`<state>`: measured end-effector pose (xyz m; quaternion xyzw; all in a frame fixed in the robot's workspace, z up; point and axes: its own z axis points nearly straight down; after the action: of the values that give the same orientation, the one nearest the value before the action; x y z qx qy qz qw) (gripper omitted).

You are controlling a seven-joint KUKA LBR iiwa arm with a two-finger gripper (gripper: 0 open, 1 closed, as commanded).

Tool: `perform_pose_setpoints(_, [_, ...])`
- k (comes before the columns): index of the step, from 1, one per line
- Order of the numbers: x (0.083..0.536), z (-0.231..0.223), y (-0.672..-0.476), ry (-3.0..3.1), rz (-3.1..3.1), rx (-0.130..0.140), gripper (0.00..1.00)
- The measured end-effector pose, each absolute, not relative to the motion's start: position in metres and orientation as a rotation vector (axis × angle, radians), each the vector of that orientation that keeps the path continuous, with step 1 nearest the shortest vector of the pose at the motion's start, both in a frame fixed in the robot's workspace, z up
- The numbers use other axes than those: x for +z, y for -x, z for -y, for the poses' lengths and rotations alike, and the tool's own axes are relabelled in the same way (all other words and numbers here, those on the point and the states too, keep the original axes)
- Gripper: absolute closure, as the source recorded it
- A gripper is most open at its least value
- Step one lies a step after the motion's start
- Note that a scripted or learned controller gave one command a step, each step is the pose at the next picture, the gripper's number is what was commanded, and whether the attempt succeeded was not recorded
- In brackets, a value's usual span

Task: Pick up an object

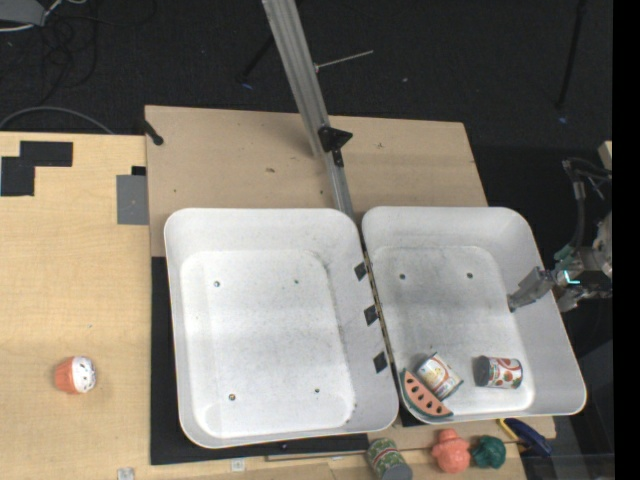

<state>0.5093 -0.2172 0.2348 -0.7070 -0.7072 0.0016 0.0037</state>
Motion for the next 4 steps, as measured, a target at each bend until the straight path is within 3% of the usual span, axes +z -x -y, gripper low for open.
perform_pose_setpoints(1, [0.237, 0.217, -0.510, 2.220, 2.219, 0.001, 0.00])
perform_pose_setpoints(4, [0.091, 0.220, -0.515, 2.221, 2.219, 0.001, 0.00])
